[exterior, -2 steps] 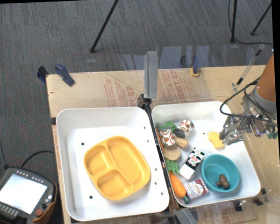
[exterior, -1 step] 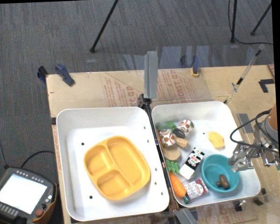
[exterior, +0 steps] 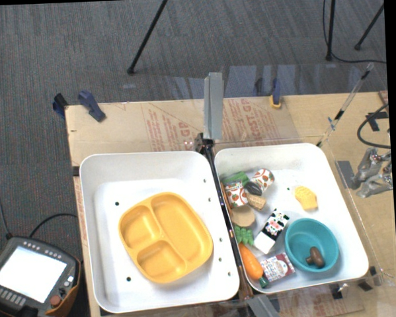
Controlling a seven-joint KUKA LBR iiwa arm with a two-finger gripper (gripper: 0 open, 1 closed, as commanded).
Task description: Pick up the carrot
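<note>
1. The carrot (exterior: 251, 262) lies at the right bin's (exterior: 331, 164) near-left corner, touching a small red-and-white carton (exterior: 277, 268).
2. Just right, a teal bowl (exterior: 312, 245) holds a brown lump (exterior: 315, 256).
3. The left bin (exterior: 99, 173) holds a yellow 3-compartment tray (exterior: 165, 236).
4. Whether the gripper is spread or pressed together, I cannot tell.

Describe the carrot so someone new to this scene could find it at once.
Start at the right-hand white bin and follow its left wall to the near corner. The small orange toy carrot with a green top lies there, beside a red-and-white packet; nothing else nearby is orange and tapered.
</note>
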